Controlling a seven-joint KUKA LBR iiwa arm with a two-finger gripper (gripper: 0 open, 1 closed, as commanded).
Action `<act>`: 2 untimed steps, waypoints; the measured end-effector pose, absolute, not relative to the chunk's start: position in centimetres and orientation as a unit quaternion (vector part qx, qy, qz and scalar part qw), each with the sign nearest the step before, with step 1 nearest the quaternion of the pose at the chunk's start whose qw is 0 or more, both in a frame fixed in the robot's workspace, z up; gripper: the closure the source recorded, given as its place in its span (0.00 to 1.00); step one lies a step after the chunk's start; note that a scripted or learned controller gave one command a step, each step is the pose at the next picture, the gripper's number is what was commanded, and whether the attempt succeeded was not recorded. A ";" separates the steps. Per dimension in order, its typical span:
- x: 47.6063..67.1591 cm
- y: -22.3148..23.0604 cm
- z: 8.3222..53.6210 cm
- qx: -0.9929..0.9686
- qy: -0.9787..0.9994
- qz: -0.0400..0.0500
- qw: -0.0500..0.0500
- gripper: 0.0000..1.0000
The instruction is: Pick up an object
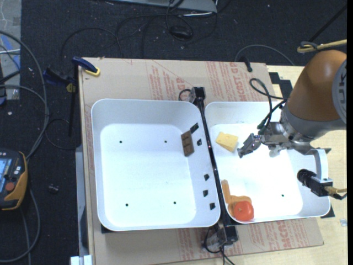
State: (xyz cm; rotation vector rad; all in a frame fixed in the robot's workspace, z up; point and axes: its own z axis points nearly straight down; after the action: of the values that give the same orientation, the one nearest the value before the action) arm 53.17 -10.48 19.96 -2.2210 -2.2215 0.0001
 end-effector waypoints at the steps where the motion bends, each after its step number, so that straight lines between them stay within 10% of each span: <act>1: 56.7 -12.4 17.8 -0.707 -0.707 0.000 0.000 0.00; 2: 60.4 -15.3 18.1 -0.707 -0.707 0.000 0.000 0.00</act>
State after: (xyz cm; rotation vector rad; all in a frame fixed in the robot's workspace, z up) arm 60.37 -15.34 18.07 -2.2229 -2.2208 0.0004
